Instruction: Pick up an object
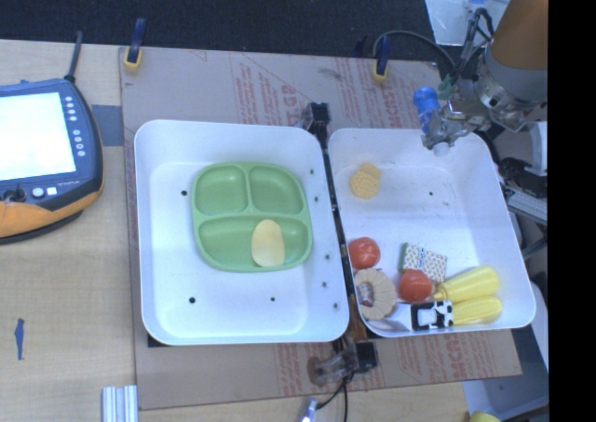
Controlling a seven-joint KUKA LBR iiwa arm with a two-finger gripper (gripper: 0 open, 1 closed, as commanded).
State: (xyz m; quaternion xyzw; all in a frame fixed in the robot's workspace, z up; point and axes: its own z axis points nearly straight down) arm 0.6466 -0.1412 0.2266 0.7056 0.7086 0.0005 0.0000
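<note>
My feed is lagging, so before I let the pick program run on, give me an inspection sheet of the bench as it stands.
Surface: wooden bench under a brown cardboard sheet; two shallow white bins, left bin and right bin, side by side.
Job's things: right bin holds a round yellow waffle piece, two red tomatoes, a patterned square packet, a round biscuit, two yellow corn cobs. Left bin holds a green divided plate with a pale yellow oval piece in its lower compartment.
Clutter: nothing seen.
Gripper: two-finger gripper over the right bin's far edge, nothing between its fingers.
Cables: black cable looping to the wrist.
Surroundings: teach pendant at left.
</note>
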